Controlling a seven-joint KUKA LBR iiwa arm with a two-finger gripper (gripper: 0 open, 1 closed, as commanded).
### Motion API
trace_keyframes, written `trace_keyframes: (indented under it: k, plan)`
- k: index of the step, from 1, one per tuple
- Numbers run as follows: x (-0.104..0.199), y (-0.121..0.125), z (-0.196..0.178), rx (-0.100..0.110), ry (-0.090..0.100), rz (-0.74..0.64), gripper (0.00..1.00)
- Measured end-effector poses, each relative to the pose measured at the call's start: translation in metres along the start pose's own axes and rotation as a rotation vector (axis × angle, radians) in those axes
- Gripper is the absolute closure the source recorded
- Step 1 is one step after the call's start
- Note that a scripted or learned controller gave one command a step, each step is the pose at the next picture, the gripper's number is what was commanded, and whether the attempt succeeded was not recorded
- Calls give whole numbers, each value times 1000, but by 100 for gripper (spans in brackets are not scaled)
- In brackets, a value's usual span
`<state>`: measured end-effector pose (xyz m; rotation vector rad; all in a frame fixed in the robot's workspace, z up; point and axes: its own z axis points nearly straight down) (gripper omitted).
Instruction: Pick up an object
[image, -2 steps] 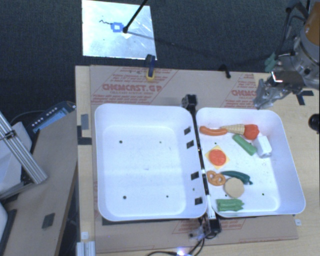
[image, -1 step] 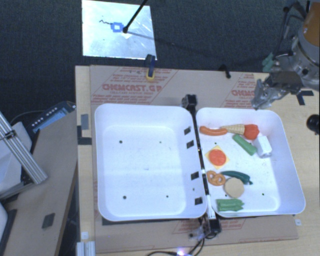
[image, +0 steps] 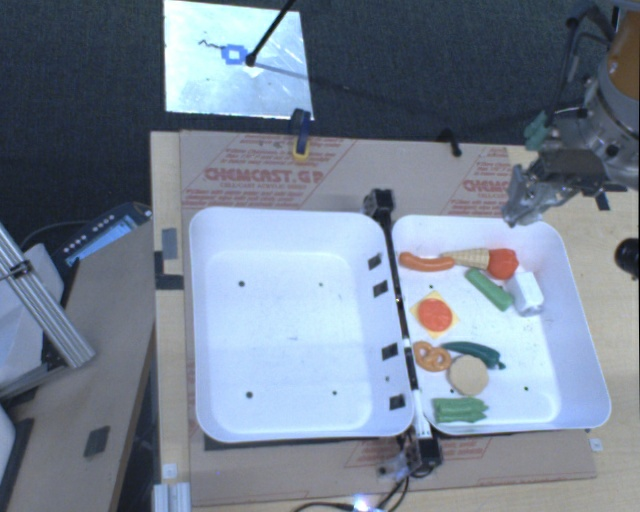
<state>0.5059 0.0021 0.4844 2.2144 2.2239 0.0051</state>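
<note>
The grey arm's jaws (image: 522, 205) hang over the far right corner of the right shallow white plastic bin (image: 575, 330), at about two o'clock from that bin's middle; from where I stand they look a little apart with nothing between them, though the view is too soft to be sure. All the toy food lies in this bin. Along its far side an orange sausage (image: 426, 263) lies just beside a tan ice-cream cone with a red ball on its wide end (image: 487, 260). Near the cone, at four o'clock from it, a light green stick-shaped vegetable (image: 488, 289) lies slanted, touching a small white block (image: 527, 292). Toward the bin's middle sits a round red-orange slice on a yellow patch (image: 434, 314). Nearer, a small brown pretzel (image: 431, 355) lies close to a dark green pepper (image: 473, 352), with a round tan bun (image: 467, 377) just under them and a flat green leafy piece (image: 459, 408) at six o'clock. The left white plastic bin (image: 215, 400) sits alongside on the brown tabletop (image: 420, 165).
</note>
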Motion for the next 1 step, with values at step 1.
trace_keyframes:
  k: [1]
  plan:
    - [13, -13, 6, 2, 0, -1, 100]
